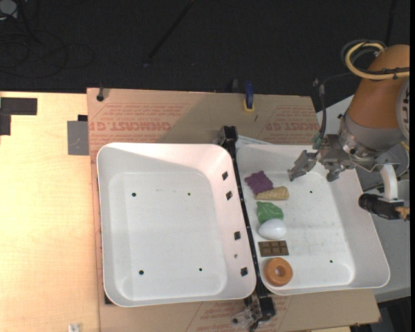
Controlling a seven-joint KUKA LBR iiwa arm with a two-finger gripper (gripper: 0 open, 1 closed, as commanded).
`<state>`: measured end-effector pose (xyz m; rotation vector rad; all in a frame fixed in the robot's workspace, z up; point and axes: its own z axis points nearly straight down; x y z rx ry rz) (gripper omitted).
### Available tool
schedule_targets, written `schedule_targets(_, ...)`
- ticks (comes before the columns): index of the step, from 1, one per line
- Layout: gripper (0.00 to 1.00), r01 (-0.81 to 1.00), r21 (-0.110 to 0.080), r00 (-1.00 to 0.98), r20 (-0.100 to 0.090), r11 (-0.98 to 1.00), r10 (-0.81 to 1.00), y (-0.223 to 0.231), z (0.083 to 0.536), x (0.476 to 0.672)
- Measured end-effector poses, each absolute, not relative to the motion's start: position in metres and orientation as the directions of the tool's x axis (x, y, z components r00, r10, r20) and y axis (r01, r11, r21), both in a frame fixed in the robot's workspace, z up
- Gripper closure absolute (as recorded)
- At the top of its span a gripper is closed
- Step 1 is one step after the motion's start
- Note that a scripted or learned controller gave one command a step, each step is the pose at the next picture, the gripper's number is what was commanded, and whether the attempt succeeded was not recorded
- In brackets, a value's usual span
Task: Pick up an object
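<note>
The end effector (317, 166) hangs with fingers spread, holding nothing, while the corn cob (272, 194) lies crosswise, tip pointing left.

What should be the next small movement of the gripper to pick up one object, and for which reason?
Probably the gripper should move toward the left side of the right bin and lower over the yellow piece. The gripper hovers over the bin's upper part, holding nothing, while all objects lie in a column along the left wall; the yellow piece and the purple piece lie nearest to it.
</note>
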<state>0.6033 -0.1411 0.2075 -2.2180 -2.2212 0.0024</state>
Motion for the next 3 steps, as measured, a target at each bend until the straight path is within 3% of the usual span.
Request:
schedule_targets(1,0.00,1.000,-0.010,-0.004,0.004,0.004,1.000,-0.080,0.108,0.606)
schedule_targets(2,0.00,1.000,-0.009,0.002,0.002,-0.002,1.000,-0.089,0.086,0.540)
schedule_targets(3,1.00,1.000,-0.005,0.007,0.001,-0.007,1.000,-0.091,0.097,0.543)
